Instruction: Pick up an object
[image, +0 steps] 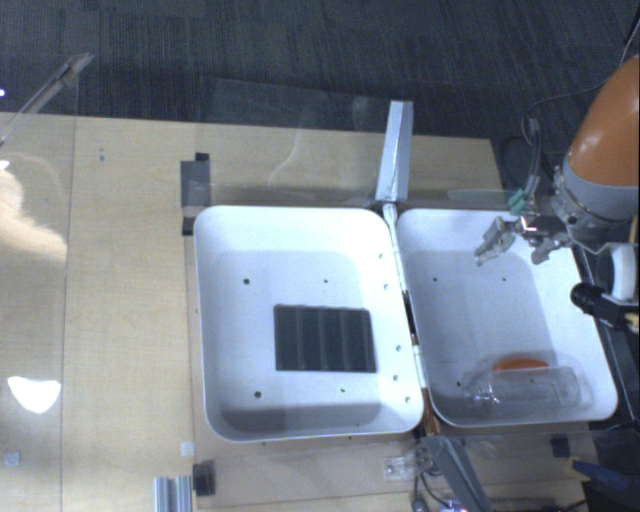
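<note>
A clear plastic bottle (525, 386) lies on its side near the front of the right bin (440, 300), with an orange object (521, 364) right behind it, touching or nearly so. My gripper (518, 242) hangs over the back right part of that bin, well behind both objects. Its two fingers are spread apart and nothing is between them. The orange band of the arm (608, 130) rises at the right edge.
The left bin (230, 260) holds a dark ribbed rectangular piece (324, 338) near its middle. A metal divider post (394, 160) stands behind the seam between the two bins. Cables and a black fixture (600, 300) sit along the right bin's right side.
</note>
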